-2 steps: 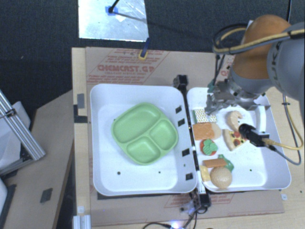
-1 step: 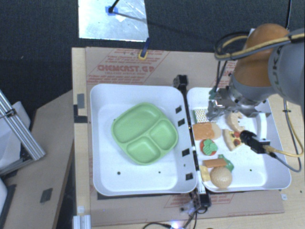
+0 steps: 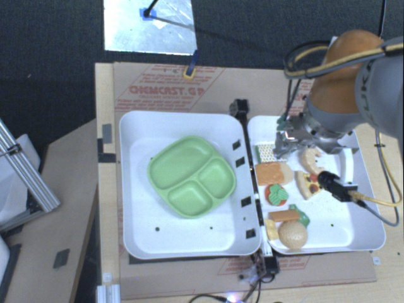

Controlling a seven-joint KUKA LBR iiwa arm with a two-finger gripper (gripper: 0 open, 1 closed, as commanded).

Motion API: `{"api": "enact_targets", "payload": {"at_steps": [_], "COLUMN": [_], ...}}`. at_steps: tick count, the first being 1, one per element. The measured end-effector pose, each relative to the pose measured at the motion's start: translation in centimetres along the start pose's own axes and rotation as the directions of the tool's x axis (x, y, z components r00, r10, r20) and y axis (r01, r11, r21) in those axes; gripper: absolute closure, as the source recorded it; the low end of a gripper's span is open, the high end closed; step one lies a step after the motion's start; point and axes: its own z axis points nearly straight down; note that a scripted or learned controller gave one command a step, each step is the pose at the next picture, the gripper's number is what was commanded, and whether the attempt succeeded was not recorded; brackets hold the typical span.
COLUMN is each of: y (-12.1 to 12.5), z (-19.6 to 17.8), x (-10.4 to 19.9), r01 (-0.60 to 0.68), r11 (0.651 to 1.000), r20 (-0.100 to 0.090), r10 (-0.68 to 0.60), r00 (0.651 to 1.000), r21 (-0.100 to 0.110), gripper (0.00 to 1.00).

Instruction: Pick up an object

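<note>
The toy food pieces [image 3: 282, 194] lie clustered along the left side of the right bin [image 3: 360, 223]. The end effector [image 3: 289, 142] hangs just above their far end; its grip state cannot be told. The arm [image 3: 353, 74] bends in from the right. The cardboard [image 3: 165, 87] reads "CHEMCAST".

Green divided plate [image 3: 191, 176] showing pale green in the white left bin [image 3: 136, 169]. Toy food in the white right bin [image 3: 353, 229] showing orange, red, tan. Arm [image 3: 353, 74] showing grey and orange.
</note>
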Motion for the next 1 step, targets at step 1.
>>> {"api": "enact_targets", "payload": {"at_steps": [1], "y": [0.79], "z": [-1.36], "x": [1.34], "r01": [0.005], "r11": [1.000], "r20": [-0.001], "r10": [-0.005], "r00": [1.000], "r21": [-0.001], "gripper": [1.00]}}
